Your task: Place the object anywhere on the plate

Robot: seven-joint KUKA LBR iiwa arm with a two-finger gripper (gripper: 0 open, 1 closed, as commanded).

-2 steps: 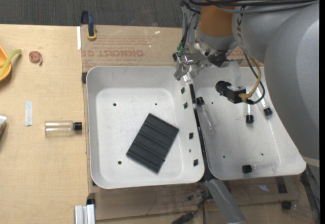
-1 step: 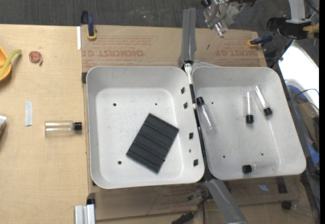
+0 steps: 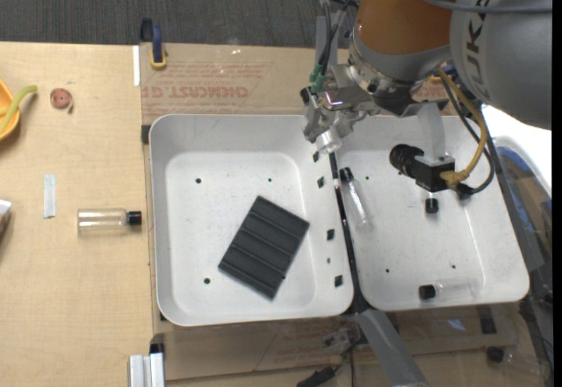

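The plate (image 3: 263, 247) is a dark ribbed rectangle lying at a slant on the floor of the left bin (image 3: 176, 201). A small clear vial with a black cap (image 3: 354, 196) lies in the right bin (image 3: 474, 245), close to the wall between the two bins. My gripper (image 3: 325, 141) hangs over that dividing wall near the bins' far side, just up and to the left of the vial. Nothing is visibly held in it. The arm's orange band and grey body cover the right bin's far corner.
A second clear vial with a black cap (image 3: 437, 290) lies near the right bin's front edge, and a small black piece (image 3: 431, 205) sits mid-bin. On the wooden bench to the left lie a clear bottle (image 3: 109, 218) and a small white strip (image 3: 49, 197).
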